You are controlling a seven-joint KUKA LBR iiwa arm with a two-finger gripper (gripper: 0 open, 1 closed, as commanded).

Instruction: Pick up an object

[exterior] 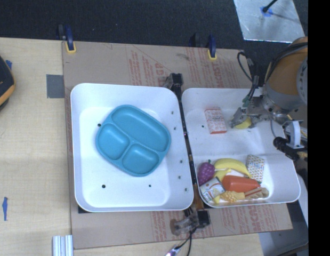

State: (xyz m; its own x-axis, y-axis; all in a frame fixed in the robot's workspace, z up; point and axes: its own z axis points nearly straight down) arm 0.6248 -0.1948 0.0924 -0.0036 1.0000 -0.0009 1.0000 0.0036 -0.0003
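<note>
Gripper (243, 119), right bin (284, 193), upper part: fingers appearing to be closing around a small yellow object (241, 125), which is sitting low between the tips and risking slipping out on lifting, since the hold is looking shallow and partly hidden.

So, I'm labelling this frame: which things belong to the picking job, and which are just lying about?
Job:
- grey two-finger gripper
- small yellow object between its fingers
- right white bin

Lying about:
- blue three-compartment plate
- purple grapes
- orange carrot
- red-and-white packet
</note>
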